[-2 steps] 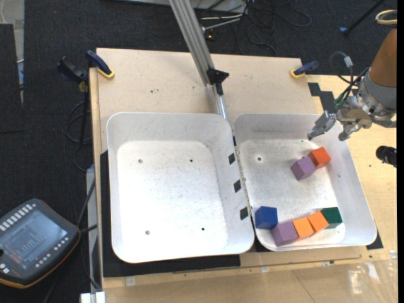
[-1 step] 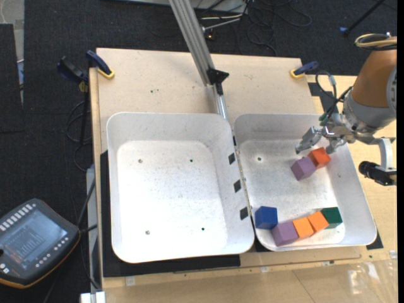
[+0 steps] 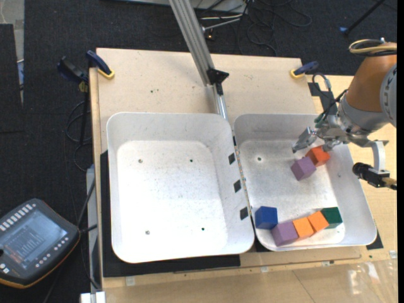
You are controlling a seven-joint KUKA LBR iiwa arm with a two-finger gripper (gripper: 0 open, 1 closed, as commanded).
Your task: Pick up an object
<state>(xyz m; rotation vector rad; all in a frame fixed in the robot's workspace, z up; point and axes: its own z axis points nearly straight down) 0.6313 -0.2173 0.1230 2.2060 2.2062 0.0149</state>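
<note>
A pale wooden bench [image 3: 164, 81] carries two shallow white plastic bins side by side. The left white bin [image 3: 126, 169] is speckled with dark flecks. The right white bin [image 3: 268, 134] holds all the blocks. The grey arm with its orange band [image 3: 372, 84] reaches in from the right, and its two-finger gripper [image 3: 309, 142] hangs low over the upper right part of the right bin. Whether its fingers are spread or closed cannot be told, and no block is seen between them. Just below the gripper lie a purple cube [image 3: 303, 168] and a small orange cube [image 3: 319, 156], touching. Along the near edge sit a blue cube [image 3: 266, 217], a second purple block [image 3: 285, 232], a second orange block [image 3: 303, 226] and a green cube [image 3: 331, 217]
</note>
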